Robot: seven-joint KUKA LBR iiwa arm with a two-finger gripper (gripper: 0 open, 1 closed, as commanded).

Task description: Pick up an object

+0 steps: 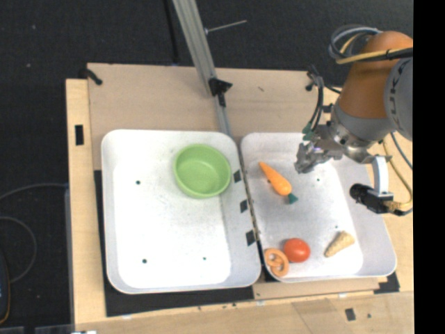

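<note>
Orange carrot (276,179) lies just left of the gripper (304,163)

**Surface and its two bins**

The surface (139,99) is a pale wooden board set on dark floor (69,19). Two shallow white bins lie on it side by side, touching along their inner rims. The left bin (139,256) sits at 9 o'clock from the middle of the board, the right bin (368,249) at 3 o'clock. A dark mat (104,284) shows under the left bin's near and outer edges. Bare wood runs along 12 o'clock, behind both bins. A grey metal rail (191,33) slants down from 12 o'clock and ends at the bins' shared far corner. Small black clips (92,77) sit near the board's far corners.
</note>
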